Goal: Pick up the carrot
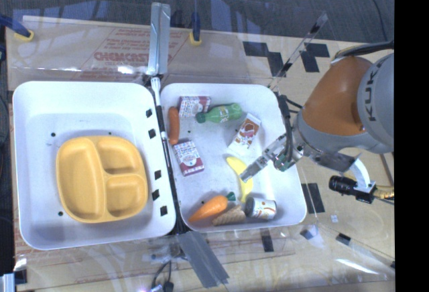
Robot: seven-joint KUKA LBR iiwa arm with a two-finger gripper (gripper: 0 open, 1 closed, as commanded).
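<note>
Arm (348, 106) cut off at right of frame beyond orange band. Gripper (258, 167) fingertips too blurred to judge opening, lower right of centre. Banana (236, 167) partly covered by gripper. Labels on small cartons (189, 157) too small to read.

gripper (258, 167): over the right bin (285, 110), toward its right wall
banana (236, 169): just left of the gripper, in the same bin
carrot (209, 207): below-left of the gripper, near the bin's lower wall
can (260, 208): below the gripper, right of the carrot
bottle (220, 113): above-left
sectioned tray (100, 178): far left, in the left bin (33, 150)
</note>
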